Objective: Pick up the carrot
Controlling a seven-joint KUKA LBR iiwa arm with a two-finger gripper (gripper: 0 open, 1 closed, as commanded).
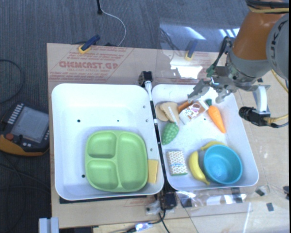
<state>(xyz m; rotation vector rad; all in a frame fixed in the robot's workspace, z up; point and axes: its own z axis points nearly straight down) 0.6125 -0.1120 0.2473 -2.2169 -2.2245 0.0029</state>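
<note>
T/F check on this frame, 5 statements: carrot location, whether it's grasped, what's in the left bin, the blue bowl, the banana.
1. The carrot lies in the right bin. True.
2. The carrot is held between the fingers of the gripper. False: it rests on the bin floor, below and slightly right of the gripper, with nothing closed around it.
3. The green divided plate sits in the left bin. True.
4. The blue bowl is in the left bin beside the plate. False: it is in the right bin, at the near right corner.
5. The banana lies against the blue bowl's left side. True.
</note>
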